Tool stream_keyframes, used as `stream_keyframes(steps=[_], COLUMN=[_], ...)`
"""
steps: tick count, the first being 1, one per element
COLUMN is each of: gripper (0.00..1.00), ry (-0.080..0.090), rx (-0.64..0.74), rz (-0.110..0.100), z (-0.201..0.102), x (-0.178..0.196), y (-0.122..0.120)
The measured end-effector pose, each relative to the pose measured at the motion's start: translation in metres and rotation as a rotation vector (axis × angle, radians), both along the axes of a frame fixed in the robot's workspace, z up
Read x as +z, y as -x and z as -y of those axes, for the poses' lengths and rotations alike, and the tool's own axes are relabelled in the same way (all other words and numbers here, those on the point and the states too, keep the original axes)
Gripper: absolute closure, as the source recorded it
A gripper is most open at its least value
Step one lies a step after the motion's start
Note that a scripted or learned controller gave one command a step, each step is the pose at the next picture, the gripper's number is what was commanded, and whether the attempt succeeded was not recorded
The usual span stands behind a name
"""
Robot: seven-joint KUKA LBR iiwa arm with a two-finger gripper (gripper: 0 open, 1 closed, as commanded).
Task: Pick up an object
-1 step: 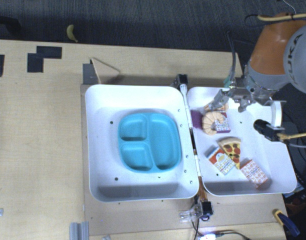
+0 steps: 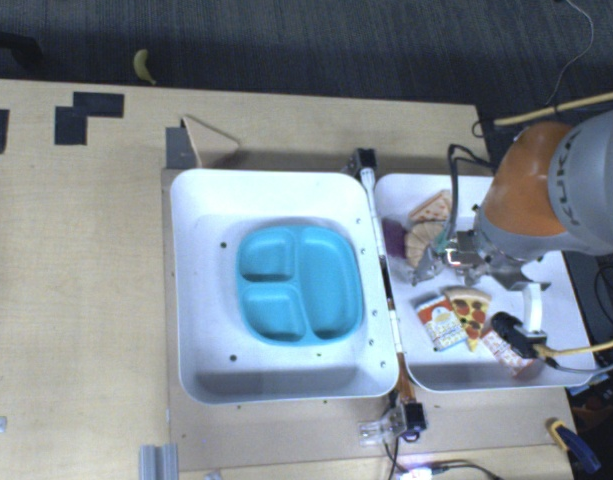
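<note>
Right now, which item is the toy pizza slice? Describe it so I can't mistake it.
Look in the right bin, below the gripper. The pizza slice lies there: a triangular wedge with red topping and dark spots, beside a small printed packet.

I work in a robot lab, not a home. My bench (image 2: 76, 298) is plain pale board with black tape squares (image 2: 86, 116) stuck on it. Two white bins (image 2: 201, 268) sit side by side, held by clamps (image 2: 364, 160). Loose wires (image 2: 576, 28) run about, and the floor is dark carpet (image 2: 306, 28). Toy food like a pizza slice (image 2: 470, 313) lies here.
</note>
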State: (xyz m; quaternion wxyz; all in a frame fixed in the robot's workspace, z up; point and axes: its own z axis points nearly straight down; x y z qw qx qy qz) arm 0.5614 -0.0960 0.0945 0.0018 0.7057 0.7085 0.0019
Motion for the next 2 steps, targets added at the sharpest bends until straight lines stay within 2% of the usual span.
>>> stream_keyframes(steps=[1, 2], gripper=[1.0, 0.0], ry=[-0.001, -0.001], rx=[0.0, 0.0], rz=[0.002, 0.002], z=[-0.0006, -0.0006], x=[0.0105, 0.0105], y=[-0.001, -0.0009])
